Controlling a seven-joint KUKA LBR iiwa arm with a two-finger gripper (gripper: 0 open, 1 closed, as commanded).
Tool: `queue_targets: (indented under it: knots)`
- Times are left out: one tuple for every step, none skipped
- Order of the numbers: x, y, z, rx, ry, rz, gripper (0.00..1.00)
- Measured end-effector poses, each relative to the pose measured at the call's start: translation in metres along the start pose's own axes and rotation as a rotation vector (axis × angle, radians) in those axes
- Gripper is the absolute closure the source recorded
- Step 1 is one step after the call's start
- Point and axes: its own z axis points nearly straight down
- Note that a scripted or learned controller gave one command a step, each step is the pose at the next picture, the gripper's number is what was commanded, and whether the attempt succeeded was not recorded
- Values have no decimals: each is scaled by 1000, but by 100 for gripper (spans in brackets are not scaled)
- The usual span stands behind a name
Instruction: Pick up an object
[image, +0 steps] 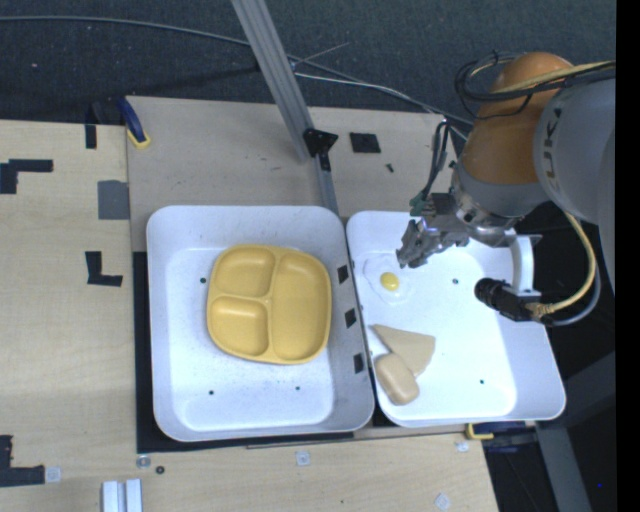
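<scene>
Above the fried egg (387, 282) — gripper (412, 256), fingertips blurred.

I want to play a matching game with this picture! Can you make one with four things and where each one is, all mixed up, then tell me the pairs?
Things:
1. yellow divided plate
2. fried egg toy
3. two tan wedge pieces
4. tool

Places:
A. near edge of the right bin, touching each other
B. middle of the left bin
C. hovering over the right bin's far left part, just above the egg
D. right bin, close to its left wall

Pairs: 1-B, 2-D, 3-A, 4-C
</scene>
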Motion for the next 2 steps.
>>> queue_targets:
  knots:
    - [51, 15, 14, 1, 1, -2, 100]
    - [105, 32, 4, -1, 2, -3, 100]
